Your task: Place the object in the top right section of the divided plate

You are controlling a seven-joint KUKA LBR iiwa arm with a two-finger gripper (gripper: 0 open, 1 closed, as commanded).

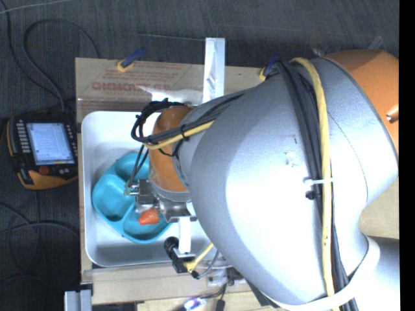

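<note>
A light blue divided plate [109,193] lies in the left white bin [97,135]. A small orange object [148,217] rests in the plate's section nearest the bottom right of the view. My gripper [142,194] hangs over the plate's right side, just above the orange object, under the orange wrist band [165,167]. The big grey arm [279,186] hides the plate's right edge and everything further right.
A brown cardboard sheet [130,83] lies behind the bin. A teach pendant [42,149] sits on the dark floor at the left, with cables around it. Black and yellow cables [162,135] loop off the wrist over the bin's back.
</note>
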